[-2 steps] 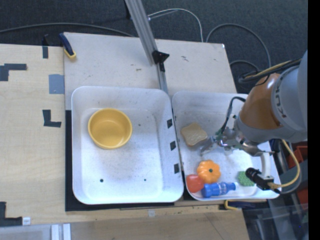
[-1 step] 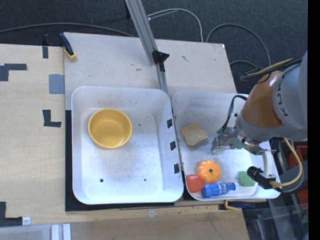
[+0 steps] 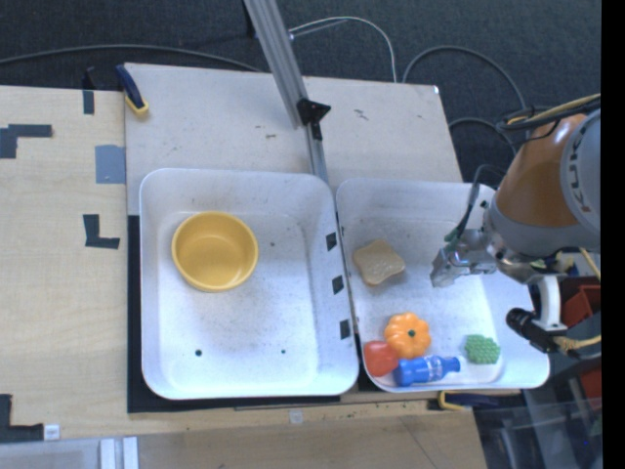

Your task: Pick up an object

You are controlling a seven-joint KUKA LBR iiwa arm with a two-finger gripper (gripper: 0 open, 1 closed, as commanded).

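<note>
The likeliest target was the tan sponge-like piece [image 3: 379, 262], which lay flat on the floor of the right bin [image 3: 410, 195], a little left of that bin's middle and apart from everything else. That isolation made it the easiest thing to take: open floor on every side left room for fingers to come down around it. The hand [image 3: 451, 268] hung just to its right, over bare bin floor, low and tilted, but with a clear gap between them; nothing sat between the fingers, and whether they were spread or closed could not be told at this size and angle.

The other candidates were crowded into the bin's near edge. An orange pumpkin-shaped toy [image 3: 407, 333] stood beside a red piece [image 3: 380, 358], and a blue bottle [image 3: 428, 368] lay on its side just below the pumpkin, close enough that they seemed to touch. A small green knobbly object [image 3: 480, 349] rested apart, near the right corner. Packed so tightly against the wall, those three would probably have been awkward to grasp without nudging a neighbour.

In the left bin [image 3: 293, 203] a yellow bowl [image 3: 215, 250] sat upright toward the far left, well apart from the hand and a long reach for an arm entering from the right. Both bins sat side by side on the desk [image 3: 49, 262], their inner rims touching, so the pick had not yet begun in my judgement.
</note>
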